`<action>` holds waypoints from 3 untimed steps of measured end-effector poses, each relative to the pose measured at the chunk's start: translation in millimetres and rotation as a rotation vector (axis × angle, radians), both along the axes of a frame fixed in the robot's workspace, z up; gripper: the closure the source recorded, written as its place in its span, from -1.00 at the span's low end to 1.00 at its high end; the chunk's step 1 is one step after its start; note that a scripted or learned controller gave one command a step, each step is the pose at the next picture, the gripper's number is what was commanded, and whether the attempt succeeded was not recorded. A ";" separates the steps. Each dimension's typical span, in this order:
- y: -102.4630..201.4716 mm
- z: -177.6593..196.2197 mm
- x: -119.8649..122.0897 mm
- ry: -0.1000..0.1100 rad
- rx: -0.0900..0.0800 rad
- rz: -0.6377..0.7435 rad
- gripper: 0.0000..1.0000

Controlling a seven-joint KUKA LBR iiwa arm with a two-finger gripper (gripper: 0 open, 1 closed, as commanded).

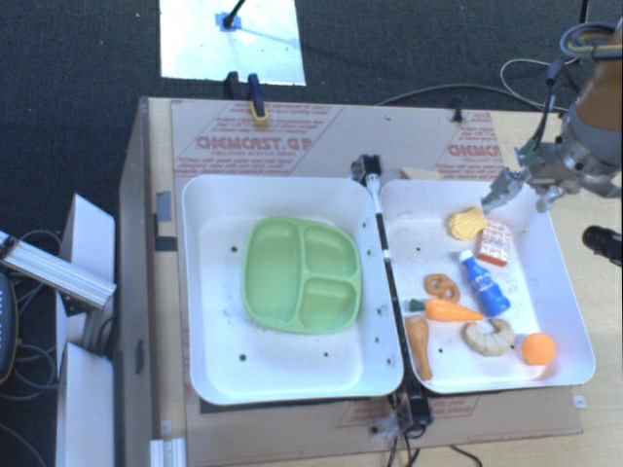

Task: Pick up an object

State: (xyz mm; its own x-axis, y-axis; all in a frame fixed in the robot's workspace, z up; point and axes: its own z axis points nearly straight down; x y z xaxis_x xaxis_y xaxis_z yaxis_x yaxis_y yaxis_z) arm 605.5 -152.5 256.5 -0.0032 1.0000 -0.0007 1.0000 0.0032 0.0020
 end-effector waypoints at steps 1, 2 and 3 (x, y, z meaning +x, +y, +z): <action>-4.8 -117.5 -5.4 0.003 0.001 -0.002 -1.00; 0.3 -167.5 35.5 -0.008 -0.003 0.001 -1.00; -16.0 -102.4 35.2 -0.003 -0.001 -0.001 -1.00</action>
State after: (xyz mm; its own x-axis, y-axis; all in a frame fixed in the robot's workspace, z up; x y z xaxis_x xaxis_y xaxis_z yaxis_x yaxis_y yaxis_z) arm 640.7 -168.5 154.1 -0.0021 1.0000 -0.0017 1.0000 0.0021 0.0050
